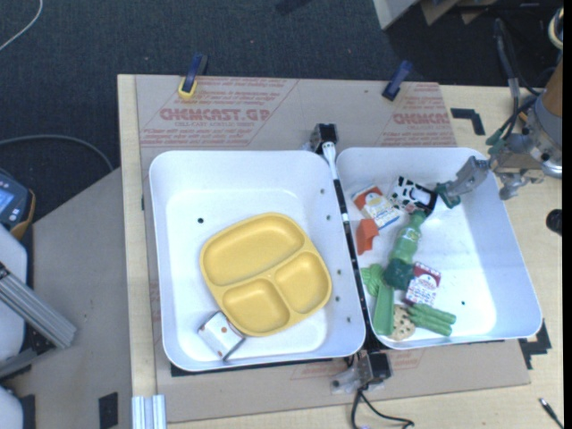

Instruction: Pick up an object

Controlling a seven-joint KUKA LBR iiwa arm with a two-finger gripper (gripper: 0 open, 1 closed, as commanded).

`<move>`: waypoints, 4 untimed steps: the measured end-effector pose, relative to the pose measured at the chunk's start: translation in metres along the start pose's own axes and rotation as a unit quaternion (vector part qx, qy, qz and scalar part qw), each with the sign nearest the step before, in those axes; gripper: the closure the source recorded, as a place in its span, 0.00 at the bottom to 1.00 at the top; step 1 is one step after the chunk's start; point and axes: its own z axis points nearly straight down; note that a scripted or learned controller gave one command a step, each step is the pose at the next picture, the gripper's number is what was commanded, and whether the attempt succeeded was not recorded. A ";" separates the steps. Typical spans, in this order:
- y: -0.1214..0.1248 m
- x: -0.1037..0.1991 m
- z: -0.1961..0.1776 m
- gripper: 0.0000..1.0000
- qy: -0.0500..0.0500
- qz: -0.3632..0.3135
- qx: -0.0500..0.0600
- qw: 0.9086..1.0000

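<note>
1. Nearest item: small white carton (217,334), lying at the left bin's (170,239) front edge, touching the yellow divided plate (266,273).
2. Plate sits tilted, mid-bin, three compartments.
3. Right bin (500,266): clutter on its left side. Red-white packet (376,209), orange piece (366,236), green bottle (404,248), red label box (423,286), green pods (427,318), cookie (401,325).
4. Black-white spotted toy (414,192) at rear.
5. Gripper (456,189) just beside the toy; finger spread: cannot tell, nothing visibly held.
</note>
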 end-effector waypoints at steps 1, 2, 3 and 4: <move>0.002 0.000 -0.007 0.00 -0.001 -0.001 -0.006 1.000; 0.000 -0.004 0.056 0.00 0.000 -0.001 -0.003 1.000; -0.003 -0.005 0.099 0.00 0.000 -0.001 -0.003 1.000; -0.004 -0.005 0.153 0.00 0.000 -0.001 -0.003 1.000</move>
